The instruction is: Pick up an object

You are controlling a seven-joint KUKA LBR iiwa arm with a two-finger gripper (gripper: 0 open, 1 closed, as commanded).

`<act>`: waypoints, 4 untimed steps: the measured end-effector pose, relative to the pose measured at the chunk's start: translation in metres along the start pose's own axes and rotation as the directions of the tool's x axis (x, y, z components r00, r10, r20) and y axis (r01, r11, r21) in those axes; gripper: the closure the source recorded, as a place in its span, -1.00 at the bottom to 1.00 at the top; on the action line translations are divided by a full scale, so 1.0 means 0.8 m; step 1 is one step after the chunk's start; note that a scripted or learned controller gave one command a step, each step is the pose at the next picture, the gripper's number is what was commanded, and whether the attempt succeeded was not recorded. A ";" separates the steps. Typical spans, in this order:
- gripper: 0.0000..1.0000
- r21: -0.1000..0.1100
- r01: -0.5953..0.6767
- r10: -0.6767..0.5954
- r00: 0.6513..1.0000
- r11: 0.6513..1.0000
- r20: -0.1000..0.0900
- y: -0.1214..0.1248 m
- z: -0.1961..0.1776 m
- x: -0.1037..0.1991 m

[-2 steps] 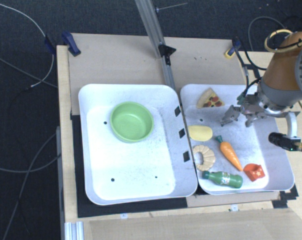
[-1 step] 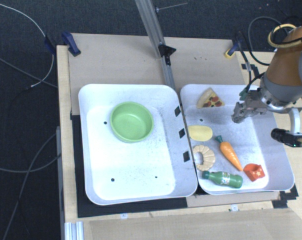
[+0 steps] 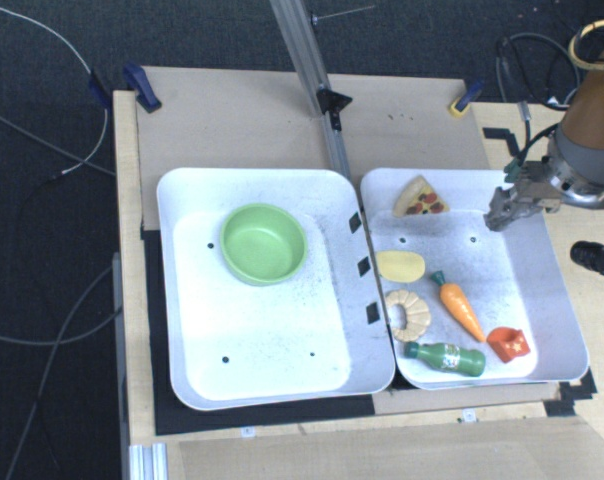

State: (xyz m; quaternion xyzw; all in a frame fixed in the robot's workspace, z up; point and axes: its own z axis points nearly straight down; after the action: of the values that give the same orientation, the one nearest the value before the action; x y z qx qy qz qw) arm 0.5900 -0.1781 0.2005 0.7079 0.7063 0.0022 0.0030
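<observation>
The gripper (image 3: 502, 213) hangs over the upper right part of the right bin (image 3: 542, 268); whether it is open or closed cannot be told, and nothing shows in its grasp. Just to its left lies a pizza slice (image 3: 419, 198). Below and left of it sit a yellow piece (image 3: 399, 265), a carrot (image 3: 460, 308), a green bottle (image 3: 446, 358) and a red piece (image 3: 508, 343). Far to its left, a green bowl (image 3: 264, 243) rests in the left bin (image 3: 192, 368). The pale wooden table (image 3: 232, 118) stands on dark carpet (image 3: 42, 218) strewn with cables.

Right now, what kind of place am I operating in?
Probably a robotics lab pick-test bench, not a kitchen: two white bins clamped to a board, toy food like a plastic carrot and pizza slice, loose cables on dark carpet.
</observation>
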 end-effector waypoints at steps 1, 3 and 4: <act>1.00 -0.003 0.004 -0.004 1.000 1.000 0.000 0.003 -0.072 0.000; 1.00 0.011 0.008 -0.008 1.000 1.000 -0.005 0.035 -0.065 0.138; 1.00 0.018 0.009 -0.008 1.000 1.000 -0.007 0.030 -0.052 0.200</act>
State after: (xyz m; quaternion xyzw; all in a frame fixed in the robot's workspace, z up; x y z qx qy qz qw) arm 0.6143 -0.0182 0.2423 0.7049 0.7093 -0.0019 -0.0058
